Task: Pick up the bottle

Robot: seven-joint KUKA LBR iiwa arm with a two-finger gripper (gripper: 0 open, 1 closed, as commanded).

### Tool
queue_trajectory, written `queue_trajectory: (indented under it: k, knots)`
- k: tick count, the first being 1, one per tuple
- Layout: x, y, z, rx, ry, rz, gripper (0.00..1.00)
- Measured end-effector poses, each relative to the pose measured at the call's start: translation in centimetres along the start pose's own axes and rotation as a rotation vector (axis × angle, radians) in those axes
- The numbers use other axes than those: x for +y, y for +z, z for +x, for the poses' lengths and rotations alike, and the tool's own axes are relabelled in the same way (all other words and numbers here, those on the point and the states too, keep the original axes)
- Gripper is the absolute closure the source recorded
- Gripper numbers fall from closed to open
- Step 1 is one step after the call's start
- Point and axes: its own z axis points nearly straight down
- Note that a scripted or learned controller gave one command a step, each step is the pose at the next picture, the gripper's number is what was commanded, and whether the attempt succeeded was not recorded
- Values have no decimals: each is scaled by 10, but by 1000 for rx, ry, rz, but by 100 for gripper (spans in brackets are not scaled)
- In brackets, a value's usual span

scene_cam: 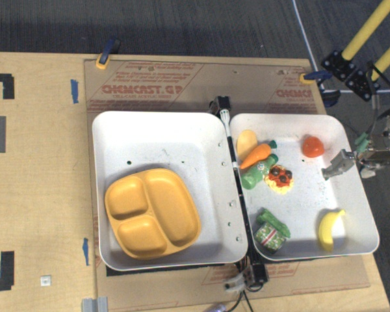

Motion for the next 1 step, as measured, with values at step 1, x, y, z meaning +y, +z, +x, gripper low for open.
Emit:
queue_trajectory:
  k: [1]
  knots:
    - [1,-10,0,-1,-1,-2,100]
